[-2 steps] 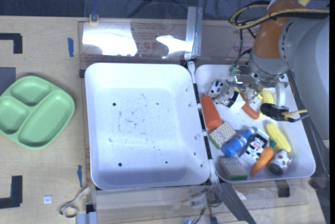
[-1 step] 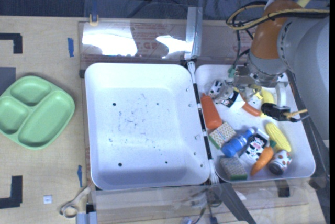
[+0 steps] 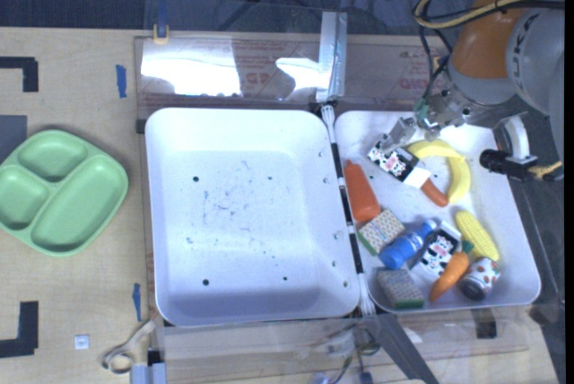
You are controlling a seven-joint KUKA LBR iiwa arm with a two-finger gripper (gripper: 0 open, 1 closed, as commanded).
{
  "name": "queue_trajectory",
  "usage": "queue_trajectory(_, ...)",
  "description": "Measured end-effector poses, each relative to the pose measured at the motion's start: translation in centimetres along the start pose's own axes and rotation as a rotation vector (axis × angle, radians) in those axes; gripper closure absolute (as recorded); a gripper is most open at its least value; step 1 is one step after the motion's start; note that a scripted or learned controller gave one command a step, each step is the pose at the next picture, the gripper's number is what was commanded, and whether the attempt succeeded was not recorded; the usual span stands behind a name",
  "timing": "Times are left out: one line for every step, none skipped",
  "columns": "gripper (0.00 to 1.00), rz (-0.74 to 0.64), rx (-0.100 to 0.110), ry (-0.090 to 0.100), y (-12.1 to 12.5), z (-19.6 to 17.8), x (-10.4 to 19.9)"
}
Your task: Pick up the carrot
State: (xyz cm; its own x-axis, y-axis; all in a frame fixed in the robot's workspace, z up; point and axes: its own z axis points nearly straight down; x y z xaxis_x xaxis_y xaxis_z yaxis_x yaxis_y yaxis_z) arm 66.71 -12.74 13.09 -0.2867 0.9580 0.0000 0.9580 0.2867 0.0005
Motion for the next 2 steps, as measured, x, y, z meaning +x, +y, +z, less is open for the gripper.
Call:
queue_trajectory(0.00,-0.198,-0.005,-0.004,-2.08,4.36,2.81)
queue_trajectory(0.00,-0.253,-0.002,-0.003,-2.91,4.40,2.98)
